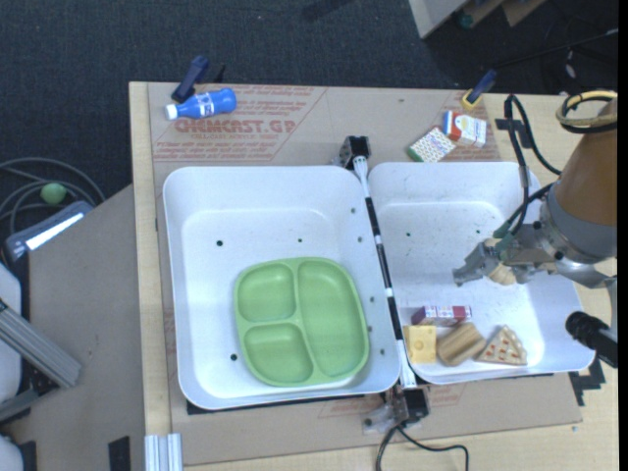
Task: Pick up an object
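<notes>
In the right bin (442, 204), along its front wall, lie a small red and white box (441, 313), a yellow cheese block (421, 342), a brown bun (459, 342) and a pizza slice (503, 346). My gripper (478, 265) hangs over the right half of this bin, just above and behind these items, pointing left. A small tan thing (504, 275) shows right at the gripper's underside; whether it is held is unclear. The arm's orange band (594, 180) is at the right edge.
A green divided plate (299, 320) lies in the left bin (196, 224). Behind the bins on the bench lie a blue and white bottle (201, 103) and two small boxes (447, 137). A black clamp (355, 150) sits at the bins' shared rear corner.
</notes>
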Robot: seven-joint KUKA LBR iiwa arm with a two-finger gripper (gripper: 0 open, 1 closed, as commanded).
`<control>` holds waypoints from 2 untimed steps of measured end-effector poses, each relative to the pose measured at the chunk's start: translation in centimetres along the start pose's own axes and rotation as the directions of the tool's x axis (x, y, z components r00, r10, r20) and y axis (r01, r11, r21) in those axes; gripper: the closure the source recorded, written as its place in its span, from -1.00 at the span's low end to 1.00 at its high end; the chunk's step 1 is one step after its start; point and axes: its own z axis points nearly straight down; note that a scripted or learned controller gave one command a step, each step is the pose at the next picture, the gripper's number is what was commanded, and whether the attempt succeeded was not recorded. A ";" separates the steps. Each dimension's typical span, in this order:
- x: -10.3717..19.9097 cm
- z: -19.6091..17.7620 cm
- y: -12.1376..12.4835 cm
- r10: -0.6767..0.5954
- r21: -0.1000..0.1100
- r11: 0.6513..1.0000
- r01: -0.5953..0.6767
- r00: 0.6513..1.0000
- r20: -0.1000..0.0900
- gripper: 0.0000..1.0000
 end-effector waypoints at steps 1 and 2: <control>-7.1 4.3 2.9 0.001 -0.002 1.000 -0.001 1.000 0.002 -1.00; -9.9 13.3 6.6 0.000 -0.001 1.000 0.000 1.000 0.000 -1.00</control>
